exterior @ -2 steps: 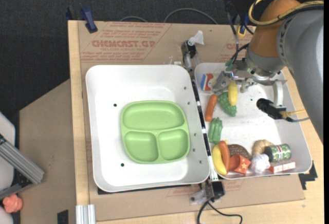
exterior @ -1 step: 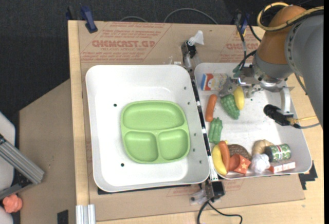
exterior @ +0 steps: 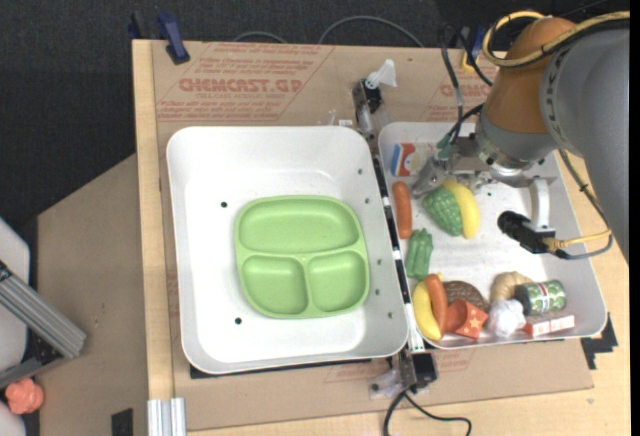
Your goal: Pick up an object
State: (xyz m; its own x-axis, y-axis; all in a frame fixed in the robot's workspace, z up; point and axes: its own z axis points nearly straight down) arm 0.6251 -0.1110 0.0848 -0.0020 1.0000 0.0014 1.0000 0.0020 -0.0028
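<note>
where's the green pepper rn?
Camera view: the green pepper lies in the right bin, by its left wall, just below the carrot and above the banana.

Looks like a robot lab: big grey and orange arm point(exterior: 545, 74) over a cardboard-topped bench point(exterior: 250, 84), two white bins point(exterior: 190, 174) clamped side by side, toy food point(exterior: 452, 207) in one, loose cables point(exterior: 430, 414), dark carpet point(exterior: 70, 24) all around.

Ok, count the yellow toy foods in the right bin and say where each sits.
2. A banana lies at the near-left corner of the right bin, beside the divider. A yellow corn-like piece lies farther back, right under the gripper. The pile may hide others.
</note>
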